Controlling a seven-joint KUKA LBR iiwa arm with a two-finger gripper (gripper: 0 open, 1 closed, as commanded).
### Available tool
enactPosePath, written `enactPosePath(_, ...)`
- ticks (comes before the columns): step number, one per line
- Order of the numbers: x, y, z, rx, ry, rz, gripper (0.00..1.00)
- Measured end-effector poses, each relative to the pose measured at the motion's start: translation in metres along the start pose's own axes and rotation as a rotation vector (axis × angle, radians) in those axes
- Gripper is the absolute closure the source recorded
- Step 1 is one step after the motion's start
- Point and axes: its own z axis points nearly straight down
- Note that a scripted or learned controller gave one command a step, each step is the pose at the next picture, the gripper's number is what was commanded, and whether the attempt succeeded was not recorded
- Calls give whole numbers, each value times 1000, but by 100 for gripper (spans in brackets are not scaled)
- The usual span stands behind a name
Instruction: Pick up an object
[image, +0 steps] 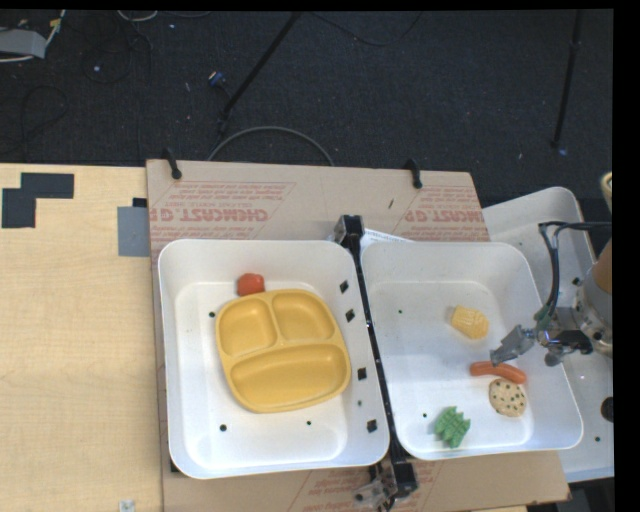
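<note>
The right bin holds a yellow lumpy piece, an orange-red sausage-shaped piece, a round chocolate-chip cookie and a green leafy piece. My gripper reaches in over the bin's right wall. It hangs just above and to the right of the sausage piece, and right of the yellow piece. I see nothing held in it. In the left bin a small red piece lies at the far edge of a yellow divided plate.
A black divider runs between the two bins, with clips along it. Cables and the arm's wrist crowd the right rim of the right bin. Cardboard lies under both bins, and a wooden bench top is to the left.
</note>
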Motion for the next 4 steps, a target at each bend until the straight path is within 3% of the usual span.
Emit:
enactPosePath(1, 0, 2, -4, -9, -2, -2, 0)
enactPosePath(3, 9, -3, 91, -6, -1, -2, 0)
enactPosePath(4, 7, -1, 101, -17, -8, -1, 0)
